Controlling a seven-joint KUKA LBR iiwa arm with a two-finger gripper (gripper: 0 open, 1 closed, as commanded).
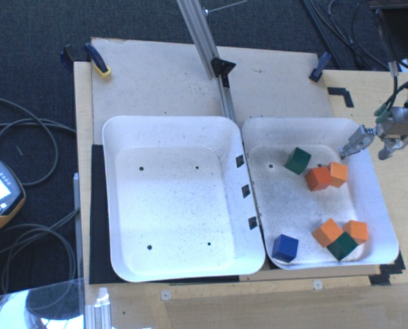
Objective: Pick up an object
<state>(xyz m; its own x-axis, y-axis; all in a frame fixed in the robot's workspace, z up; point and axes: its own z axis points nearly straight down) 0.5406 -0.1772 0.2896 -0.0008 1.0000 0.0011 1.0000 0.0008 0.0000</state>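
Grey claw (370,143): at upper-right edge of right bin (375,184), over its rim; fingers spread apart, nothing betw. them.
Right bin: landmark for all below; white, shallow, on tabletop (156,81).
Orange pair (326,176): red-orange cube + lighter orange cube, touching, upper part of right bin, just below-left of claw.
Dk green cube (298,160): upper-mid of right bin, just left of orange pair, apart from it.
Lower cluster (341,238): orange cube, dk green cube, second orange cube, all touching, near bottom-right corner of right bin.
Blue cube (284,247): bottom-left corner of right bin, well apart from cluster.
Left bin (121,184): white, flush vs. left wall of right bin.
Metal pole (202,33): slants up from behind the seam at right bin's top-left.
Blue clamps (97,59): at tabletop's back edge, well above right bin.
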